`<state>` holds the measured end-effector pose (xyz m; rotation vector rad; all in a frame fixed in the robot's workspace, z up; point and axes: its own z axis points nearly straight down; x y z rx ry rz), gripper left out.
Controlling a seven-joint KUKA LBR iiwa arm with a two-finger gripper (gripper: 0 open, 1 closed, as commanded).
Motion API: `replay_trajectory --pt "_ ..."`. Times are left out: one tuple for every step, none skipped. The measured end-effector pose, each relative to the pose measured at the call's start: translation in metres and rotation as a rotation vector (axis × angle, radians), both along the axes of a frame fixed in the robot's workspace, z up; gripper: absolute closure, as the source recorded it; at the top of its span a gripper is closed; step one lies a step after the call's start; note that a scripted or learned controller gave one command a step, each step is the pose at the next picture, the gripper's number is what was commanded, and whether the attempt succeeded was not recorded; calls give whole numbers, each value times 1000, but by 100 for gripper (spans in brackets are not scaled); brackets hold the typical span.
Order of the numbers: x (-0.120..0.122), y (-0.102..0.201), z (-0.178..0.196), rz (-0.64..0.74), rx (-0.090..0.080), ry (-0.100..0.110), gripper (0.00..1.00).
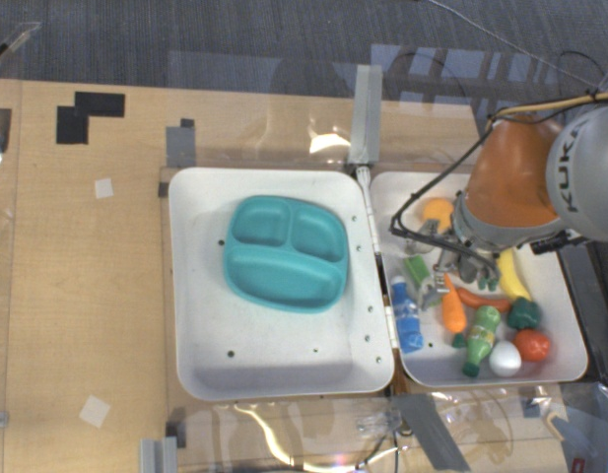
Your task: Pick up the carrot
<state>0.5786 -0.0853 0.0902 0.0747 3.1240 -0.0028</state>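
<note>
wooden bench [87,313] under a grey carpeted floor, two white bins side by side: the left bin [200,363] bears a teal tray [286,252], the right bin [570,348] is crowded with toy food. the carrot [453,309] lies near the middle of the right bin, short and orange, its long axis running roughly from 12 to 6 o'clock, just below the gripper [449,279]. at its 3 o'clock a thin red-orange piece [481,299] nearly touches it; at 5 o'clock a green bottle [481,339] lies close, with a white egg [506,359] and a tomato [532,344] beyond; at 9 o'clock a blue bottle [406,313] sits against the bin wall. a banana [511,274] lies toward 2 o'clock. the carrot looks like a light, stiff plastic toy with a smooth, tapering skin, so i judge it apt to slip or roll out of a pinch; the best hold is probably across its thicker middle, jaws closing from 9 and 3 o'clock, though the neighbours leave little room there. the arm [515,180] comes in from 3 o'clock, its orange band over the bin's upper part, wrist pointed down, gripper low over the carrot's upper end. how the jaws stand i cannot tell, as wrist and cables crowd them.
</note>
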Motion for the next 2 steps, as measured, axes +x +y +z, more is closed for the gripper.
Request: replay_trajectory --pt "4 2 14 6 -1 -11 100" --pt "34 6 131 -164 4 -1 100"
